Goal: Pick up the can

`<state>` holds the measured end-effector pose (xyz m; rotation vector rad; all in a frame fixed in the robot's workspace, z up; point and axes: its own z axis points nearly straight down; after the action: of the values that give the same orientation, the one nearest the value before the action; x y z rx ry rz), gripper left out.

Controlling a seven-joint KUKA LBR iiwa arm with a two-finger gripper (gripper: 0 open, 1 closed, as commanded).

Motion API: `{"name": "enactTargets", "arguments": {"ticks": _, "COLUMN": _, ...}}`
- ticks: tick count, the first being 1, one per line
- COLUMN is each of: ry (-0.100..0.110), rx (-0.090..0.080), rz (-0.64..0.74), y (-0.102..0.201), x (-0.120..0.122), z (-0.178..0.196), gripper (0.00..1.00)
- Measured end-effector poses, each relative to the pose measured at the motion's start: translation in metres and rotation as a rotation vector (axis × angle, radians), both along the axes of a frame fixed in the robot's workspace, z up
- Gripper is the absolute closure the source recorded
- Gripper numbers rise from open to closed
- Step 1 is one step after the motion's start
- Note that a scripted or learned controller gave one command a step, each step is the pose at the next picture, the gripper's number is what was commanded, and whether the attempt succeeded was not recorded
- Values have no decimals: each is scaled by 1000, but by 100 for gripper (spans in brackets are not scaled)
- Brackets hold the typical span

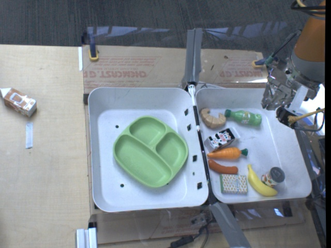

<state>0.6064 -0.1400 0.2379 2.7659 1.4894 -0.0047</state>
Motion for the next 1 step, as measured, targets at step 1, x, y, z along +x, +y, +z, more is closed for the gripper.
{"name": "enactTargets", "arguments": {"ticks": 1, "ry": 0, "rx": -1, "rz": -318, "y": -31, "x": 52, "z": 73, "gripper": 100}}
